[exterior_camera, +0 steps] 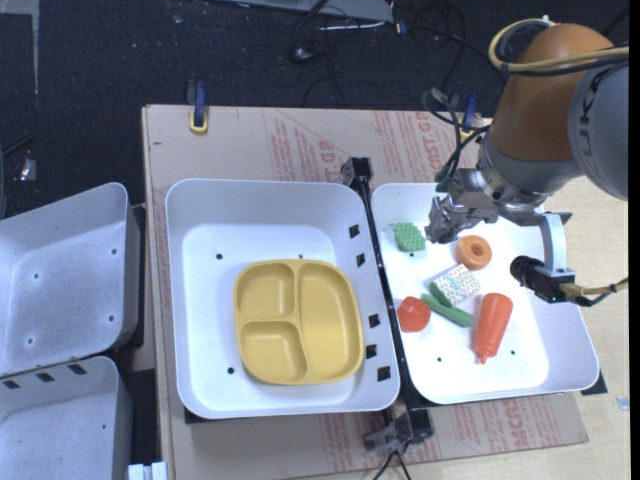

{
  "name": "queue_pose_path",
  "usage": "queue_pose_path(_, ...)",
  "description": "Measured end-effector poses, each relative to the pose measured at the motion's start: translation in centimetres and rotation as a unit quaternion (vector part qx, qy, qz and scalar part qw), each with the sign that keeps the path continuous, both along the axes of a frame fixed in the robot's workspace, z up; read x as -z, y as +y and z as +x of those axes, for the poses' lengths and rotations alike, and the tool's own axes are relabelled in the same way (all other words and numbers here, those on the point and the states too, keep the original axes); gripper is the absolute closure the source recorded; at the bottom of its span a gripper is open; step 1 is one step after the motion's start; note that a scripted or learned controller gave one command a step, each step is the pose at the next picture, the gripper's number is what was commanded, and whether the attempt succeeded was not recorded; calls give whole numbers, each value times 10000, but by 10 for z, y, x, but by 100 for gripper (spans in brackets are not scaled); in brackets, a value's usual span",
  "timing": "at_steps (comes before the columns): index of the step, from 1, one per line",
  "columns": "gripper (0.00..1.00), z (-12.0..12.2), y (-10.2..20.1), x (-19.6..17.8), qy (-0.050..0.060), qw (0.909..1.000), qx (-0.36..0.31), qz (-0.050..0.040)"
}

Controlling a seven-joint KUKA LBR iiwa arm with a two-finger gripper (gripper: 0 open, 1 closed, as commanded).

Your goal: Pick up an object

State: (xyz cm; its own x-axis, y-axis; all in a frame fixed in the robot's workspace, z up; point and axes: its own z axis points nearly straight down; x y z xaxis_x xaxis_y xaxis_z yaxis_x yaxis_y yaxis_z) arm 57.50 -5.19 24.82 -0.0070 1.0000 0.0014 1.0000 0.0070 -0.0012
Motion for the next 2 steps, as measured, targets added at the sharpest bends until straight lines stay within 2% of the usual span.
queue_pose_path(2, 100, -6, 108, -8, -7, 10000, -10, 2)
